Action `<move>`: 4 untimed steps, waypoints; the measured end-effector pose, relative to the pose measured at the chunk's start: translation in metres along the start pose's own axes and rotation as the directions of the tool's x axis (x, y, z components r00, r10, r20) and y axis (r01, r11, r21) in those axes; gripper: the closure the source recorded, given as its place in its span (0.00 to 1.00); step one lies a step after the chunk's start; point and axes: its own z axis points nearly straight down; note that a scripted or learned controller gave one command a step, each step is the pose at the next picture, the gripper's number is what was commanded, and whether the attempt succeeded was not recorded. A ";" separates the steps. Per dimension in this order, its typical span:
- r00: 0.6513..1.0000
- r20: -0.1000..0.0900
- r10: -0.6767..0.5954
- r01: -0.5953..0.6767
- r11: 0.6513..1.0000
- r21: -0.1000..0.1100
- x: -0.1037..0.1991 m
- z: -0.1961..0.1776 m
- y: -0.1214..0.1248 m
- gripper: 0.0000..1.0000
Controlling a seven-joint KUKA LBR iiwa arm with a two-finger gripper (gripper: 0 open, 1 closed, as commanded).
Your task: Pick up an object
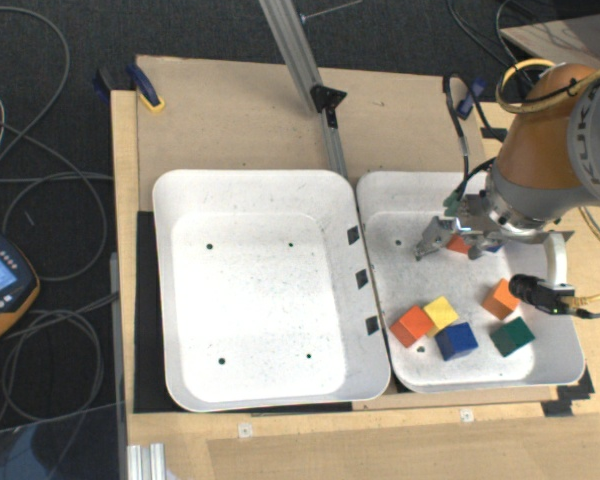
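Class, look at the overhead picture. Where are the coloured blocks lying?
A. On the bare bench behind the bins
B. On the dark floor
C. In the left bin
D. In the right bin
D. The orange block, yellow block, blue block, green block and a second orange block all lie in the right bin, toward its near edge.

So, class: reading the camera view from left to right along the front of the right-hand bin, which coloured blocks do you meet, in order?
Red-orange block → yellow block → blue block → orange block → green block.
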 end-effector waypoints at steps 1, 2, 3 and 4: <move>1.000 -0.001 0.000 0.000 1.000 0.001 0.001 0.053 -0.001 0.00; 1.000 0.000 0.000 0.000 1.000 -0.008 0.001 0.039 0.001 1.00; 1.000 0.003 0.001 -0.001 1.000 -0.013 -0.009 -0.018 -0.003 1.00; 1.000 0.003 -0.002 0.002 1.000 -0.014 -0.009 -0.069 -0.001 1.00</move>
